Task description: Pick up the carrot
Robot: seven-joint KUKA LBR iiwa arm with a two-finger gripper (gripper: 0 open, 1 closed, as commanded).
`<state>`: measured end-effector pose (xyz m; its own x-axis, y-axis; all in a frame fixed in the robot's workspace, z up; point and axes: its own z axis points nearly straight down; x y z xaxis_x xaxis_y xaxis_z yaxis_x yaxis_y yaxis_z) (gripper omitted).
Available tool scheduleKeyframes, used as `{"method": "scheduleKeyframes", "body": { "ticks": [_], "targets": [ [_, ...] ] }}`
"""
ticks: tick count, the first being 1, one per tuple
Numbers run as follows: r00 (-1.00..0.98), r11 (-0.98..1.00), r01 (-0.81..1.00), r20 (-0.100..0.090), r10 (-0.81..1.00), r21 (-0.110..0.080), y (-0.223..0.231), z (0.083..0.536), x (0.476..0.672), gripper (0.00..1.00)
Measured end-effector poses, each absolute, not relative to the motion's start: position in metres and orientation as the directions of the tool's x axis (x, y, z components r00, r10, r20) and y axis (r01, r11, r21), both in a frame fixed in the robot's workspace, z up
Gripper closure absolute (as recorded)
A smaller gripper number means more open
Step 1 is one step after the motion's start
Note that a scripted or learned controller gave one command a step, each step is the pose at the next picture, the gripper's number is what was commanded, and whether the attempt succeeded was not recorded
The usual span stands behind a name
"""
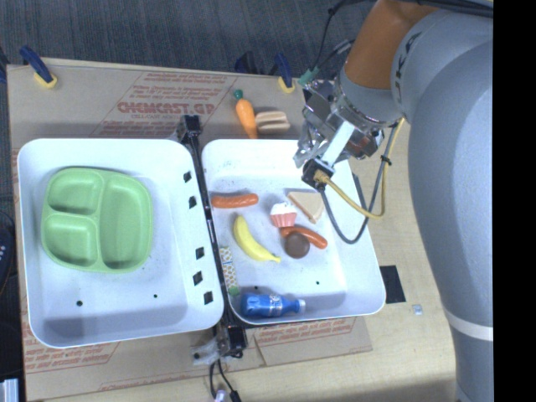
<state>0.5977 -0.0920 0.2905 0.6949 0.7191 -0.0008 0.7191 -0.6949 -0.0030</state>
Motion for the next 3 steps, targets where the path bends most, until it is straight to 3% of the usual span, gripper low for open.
{"method": "scheduleKeyframes", "body": {
  "ticks": [1,2,3],
  "targets": [
    [0.733,-0.733,0.680,-0.002,0.680,-0.003,-0.133,0.371,0.608,1.00],
    [0.871,-0.871,0.491,-0.005,0.491,-0.006,-0.089,0.282,0.571,1.00],
    [0.888,-0.888,0.459,-0.006,0.459,-0.005,-0.030,0.269,0.527,1.00]
  ]
}}
